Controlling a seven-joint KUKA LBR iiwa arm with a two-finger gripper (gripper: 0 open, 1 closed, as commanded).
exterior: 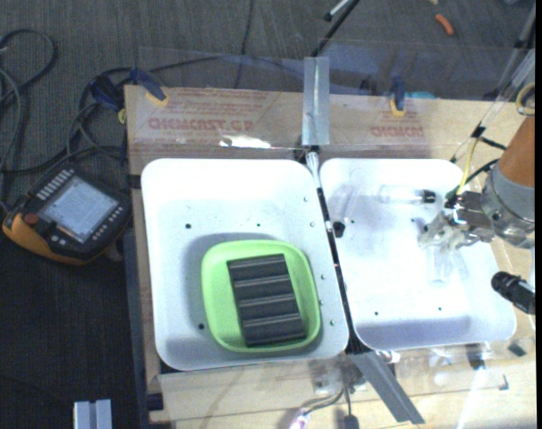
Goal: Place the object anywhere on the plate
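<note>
A green square plate (215, 275) sits in the front half of the left bin (173, 195). A dark grey ridged block (266, 298) lies flat on the plate, covering most of its middle. The gripper (441, 237) hangs over the right bin (387, 302), near that bin's right side and far from the plate. I see nothing held in it. The arm's orange band (524, 155) and grey wrist come in from the right edge.
A metal divider rail (328, 231) runs between the two bins. Cardboard (217, 121) lines the bench behind them. A handheld control pendant (67, 214) lies on the floor to the left, with cables around it.
</note>
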